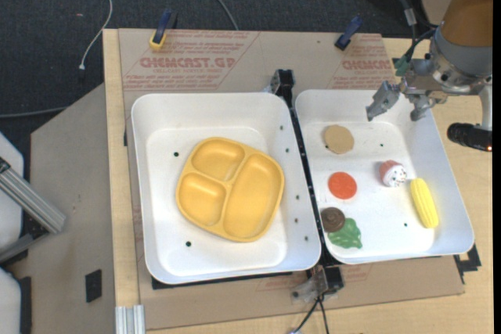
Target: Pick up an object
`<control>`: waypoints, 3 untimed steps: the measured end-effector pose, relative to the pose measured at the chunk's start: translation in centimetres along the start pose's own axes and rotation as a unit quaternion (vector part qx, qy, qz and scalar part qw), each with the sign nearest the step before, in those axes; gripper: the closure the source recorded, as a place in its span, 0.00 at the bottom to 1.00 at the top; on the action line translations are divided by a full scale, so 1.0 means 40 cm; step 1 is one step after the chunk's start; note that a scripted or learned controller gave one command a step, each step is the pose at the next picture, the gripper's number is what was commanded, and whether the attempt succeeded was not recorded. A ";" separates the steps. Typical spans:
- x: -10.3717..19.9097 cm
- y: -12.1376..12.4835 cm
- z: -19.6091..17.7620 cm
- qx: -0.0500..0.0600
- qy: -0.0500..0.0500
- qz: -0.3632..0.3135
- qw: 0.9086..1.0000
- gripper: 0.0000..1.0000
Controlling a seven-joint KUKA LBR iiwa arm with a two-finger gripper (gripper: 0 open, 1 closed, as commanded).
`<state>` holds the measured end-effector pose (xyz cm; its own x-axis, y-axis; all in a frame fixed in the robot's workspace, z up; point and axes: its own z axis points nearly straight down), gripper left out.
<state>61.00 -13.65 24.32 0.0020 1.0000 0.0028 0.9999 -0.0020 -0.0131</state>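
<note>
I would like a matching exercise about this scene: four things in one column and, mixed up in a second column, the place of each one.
Things:
1. yellow divided plate
2. corn cob
3. tan round cookie
4. green piece

Places:
a. right bin, near its right wall
b. right bin, front left corner
c. left bin, middle
d. right bin, back part, above the orange disc

Pairs: 1-c, 2-a, 3-d, 4-b

Yellow divided plate point(230, 188), white bins point(149, 168), tan disc point(339, 139), orange-red disc point(342, 185), yellow corn point(423, 202), green leafy item point(347, 235), brown disc point(333, 218).
</note>
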 end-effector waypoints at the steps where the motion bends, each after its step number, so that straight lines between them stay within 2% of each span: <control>1: 0.001 0.006 -0.016 -0.006 -0.001 -0.001 1.000 0.00; 2: 0.016 -0.006 0.136 -0.002 0.000 -0.001 1.000 0.00; 3: 0.019 -0.025 0.247 -0.005 -0.001 -0.001 1.000 0.00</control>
<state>59.87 -12.87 14.45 0.0002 1.0000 0.0014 1.0000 -0.0002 -0.0028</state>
